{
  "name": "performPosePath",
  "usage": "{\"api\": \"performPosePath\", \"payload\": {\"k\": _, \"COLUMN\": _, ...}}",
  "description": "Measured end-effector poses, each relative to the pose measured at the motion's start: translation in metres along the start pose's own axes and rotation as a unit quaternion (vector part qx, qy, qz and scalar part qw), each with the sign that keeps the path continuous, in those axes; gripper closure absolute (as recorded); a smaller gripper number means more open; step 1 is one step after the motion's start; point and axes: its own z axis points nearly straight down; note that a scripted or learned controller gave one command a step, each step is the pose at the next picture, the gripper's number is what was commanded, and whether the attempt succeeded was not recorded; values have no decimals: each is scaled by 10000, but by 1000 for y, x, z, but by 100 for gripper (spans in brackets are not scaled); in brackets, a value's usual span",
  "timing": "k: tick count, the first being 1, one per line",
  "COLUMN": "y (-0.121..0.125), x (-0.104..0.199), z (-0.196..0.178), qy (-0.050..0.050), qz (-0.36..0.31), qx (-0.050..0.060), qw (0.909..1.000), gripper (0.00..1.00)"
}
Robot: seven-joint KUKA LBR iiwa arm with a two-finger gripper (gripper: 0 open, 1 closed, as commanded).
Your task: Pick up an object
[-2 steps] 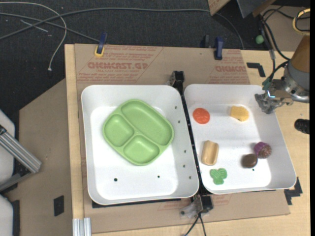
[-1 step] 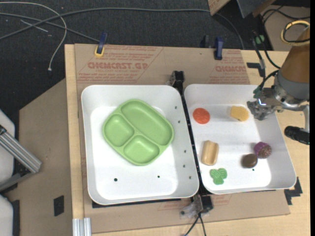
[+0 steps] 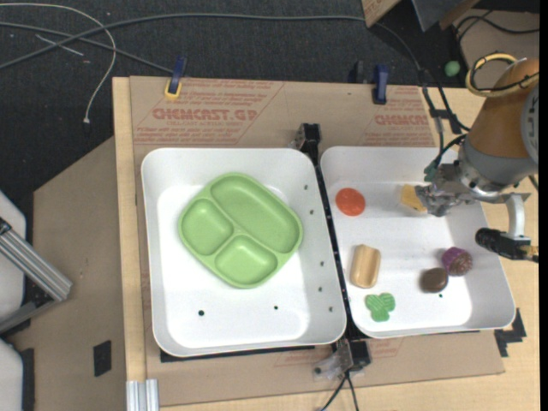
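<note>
- The pincer (image 3: 434,197) sits low in the right bin (image 3: 402,319), at a yellow piece (image 3: 412,198) near the bin's far side; whether it is apart or together cannot be told.
- An orange ball (image 3: 349,201), tan block (image 3: 366,265), green sprig (image 3: 379,306), brown lump (image 3: 434,279) and purple lump (image 3: 456,259) lie nearby.
- The left bin (image 3: 171,315) holds a green tray (image 3: 241,229).

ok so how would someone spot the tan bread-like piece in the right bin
Find the right white bin. Along its left side, below the orange round piece and above the green item, lies the tan bread-like piece. It is the only pale, oblong thing there.
</note>
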Motion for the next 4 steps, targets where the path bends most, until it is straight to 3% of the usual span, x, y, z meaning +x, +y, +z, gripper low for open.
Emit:
{"api": "performPosePath", "payload": {"k": 1, "y": -1, "x": 1, "z": 36, "qy": -1, "qz": 6, "qx": -2, "qw": 10000, "gripper": 0}}
{"api": "performPosePath", "payload": {"k": 2, "y": 1, "x": 0, "z": 22, "qy": -9, "qz": 5, "qx": -33, "qw": 10000, "gripper": 100}}
{"api": "performPosePath", "payload": {"k": 4, "y": -2, "x": 3, "z": -80, "qy": -24, "qz": 9, "qx": -61, "qw": 10000, "gripper": 100}}
